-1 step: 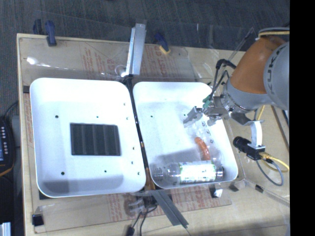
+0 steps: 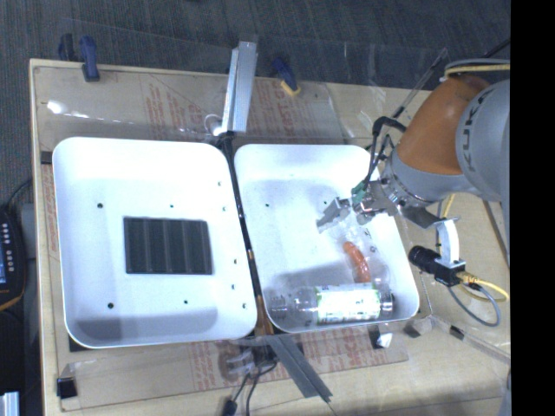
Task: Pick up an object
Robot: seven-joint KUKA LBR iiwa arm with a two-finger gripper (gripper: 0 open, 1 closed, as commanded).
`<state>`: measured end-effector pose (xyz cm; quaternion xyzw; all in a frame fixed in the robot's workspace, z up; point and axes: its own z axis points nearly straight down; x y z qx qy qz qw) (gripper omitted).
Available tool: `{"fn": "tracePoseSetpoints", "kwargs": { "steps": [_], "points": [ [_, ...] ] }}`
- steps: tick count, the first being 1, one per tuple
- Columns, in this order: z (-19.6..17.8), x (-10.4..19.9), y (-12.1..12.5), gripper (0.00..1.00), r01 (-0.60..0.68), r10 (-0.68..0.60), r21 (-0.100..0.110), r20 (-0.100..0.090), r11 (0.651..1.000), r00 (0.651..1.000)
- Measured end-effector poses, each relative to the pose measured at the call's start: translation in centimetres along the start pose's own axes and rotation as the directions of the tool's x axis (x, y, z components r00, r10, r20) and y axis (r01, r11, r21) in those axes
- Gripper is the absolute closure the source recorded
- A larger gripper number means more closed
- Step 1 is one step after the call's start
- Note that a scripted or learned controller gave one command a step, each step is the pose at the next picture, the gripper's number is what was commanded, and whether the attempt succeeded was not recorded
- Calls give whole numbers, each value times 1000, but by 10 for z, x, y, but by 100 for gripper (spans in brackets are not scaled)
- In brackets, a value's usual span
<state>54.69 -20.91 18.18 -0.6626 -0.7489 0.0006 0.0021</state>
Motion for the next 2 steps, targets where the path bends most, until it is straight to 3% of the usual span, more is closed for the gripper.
{"fn": "tracePoseSetpoints", "kwargs": {
  "steps": [2],
  "points": [
    [4,0,5,0,137,-137,0,0,991,991]
  ]
}}
